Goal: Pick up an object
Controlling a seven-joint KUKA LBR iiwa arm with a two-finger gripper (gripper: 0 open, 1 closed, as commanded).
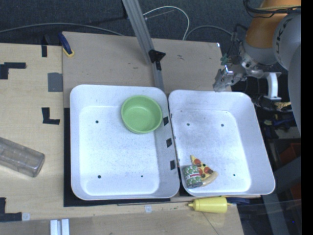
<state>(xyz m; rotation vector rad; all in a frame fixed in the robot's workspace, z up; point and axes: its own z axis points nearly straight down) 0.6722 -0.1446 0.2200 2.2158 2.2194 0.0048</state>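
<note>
My gripper point(222, 81) hangs at the two o'clock part of the scene, just beyond the far rim of the right bin point(254, 131), near that bin's far right corner; whether it is open or closed I cannot tell from this angle, and nothing is visible in it. My arm point(274, 28), grey with an orange band, rises from it toward the upper right.

Right bin: a toy pizza slice point(204, 171) lies on the floor at the bin's seven o'clock, touching a small patterned packet point(191, 176) that rests against the near left corner.

Left bin point(78, 146): a green bowl point(141, 114) sits upright at the bin's one o'clock, close to the far wall and the shared edge between the two bins.

Outside the bins: a yellow bottle point(210, 205) lies on its side at six o'clock, just below the right bin's near rim. A clear plastic container point(19, 156) lies on the bench at nine o'clock, well apart from the left bin. A grey metal pole point(142, 33) slants in from twelve o'clock to the junction of the bins.
</note>
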